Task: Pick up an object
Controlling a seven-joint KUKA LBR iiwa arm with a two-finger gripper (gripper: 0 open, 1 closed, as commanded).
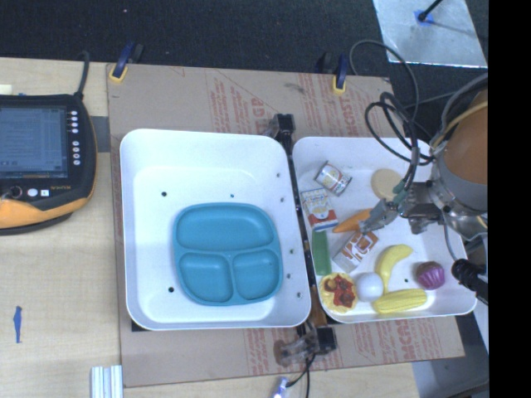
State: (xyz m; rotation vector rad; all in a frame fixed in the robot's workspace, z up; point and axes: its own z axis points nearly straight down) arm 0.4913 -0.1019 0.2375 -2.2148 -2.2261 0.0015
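The grey arm with its orange band (pixel 470 149) reaches in from the right edge, wrist bent low and leftward. Its dark two-finger gripper (pixel 382 215) points left and slightly down, its tips low over the right side.

Just one camera here, fixed up above the bench (pixel 66 305) and looking down at a bit of a slant, so both white bins land mid-frame: left bin (pixel 149 181), right bin (pixel 448 305). It sits far enough back to take in the cardboard sheet (pixel 224 98) under the bins, a pendant screen (pixel 37 160) at the left edge and dark floor (pixel 207 15) along the top. The arm (pixel 469 152) pokes in from the right side.
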